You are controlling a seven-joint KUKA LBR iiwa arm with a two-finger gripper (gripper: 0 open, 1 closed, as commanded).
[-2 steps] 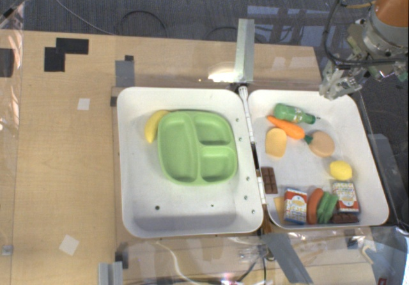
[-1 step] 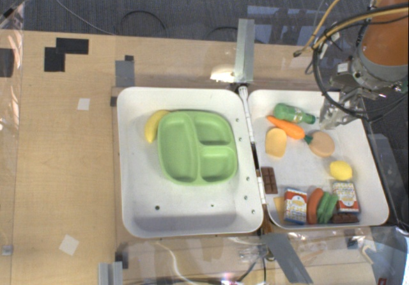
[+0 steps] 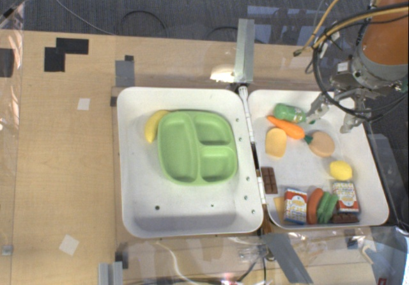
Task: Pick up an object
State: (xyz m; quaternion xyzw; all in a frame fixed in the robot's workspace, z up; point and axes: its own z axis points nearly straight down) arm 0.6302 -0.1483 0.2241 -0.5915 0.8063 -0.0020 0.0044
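My gripper [image 3: 333, 115] hangs over the back of the right bin [image 3: 377, 175], open, with nothing between its fingers [image 3: 317, 108]. Just left of it lie a green bottle [image 3: 287, 112] and an orange carrot [image 3: 287, 128]. A tan round piece [image 3: 323, 144] sits directly in front of the gripper. A yellow-orange block [image 3: 276, 142] is left of that, and a lemon [image 3: 341, 170] lies nearer the front. Along the front wall are a juice carton [image 3: 295, 206], a red piece [image 3: 315, 204], a green piece [image 3: 328, 207] and a small printed box [image 3: 344, 195].
The left bin [image 3: 134, 200] holds a green divided plate [image 3: 195, 146] with a banana [image 3: 152, 125] at its left edge. A brown chocolate bar [image 3: 270, 180] lies by the divider between the bins. Yellow and black cables loop above the orange wrist band [image 3: 386, 38].
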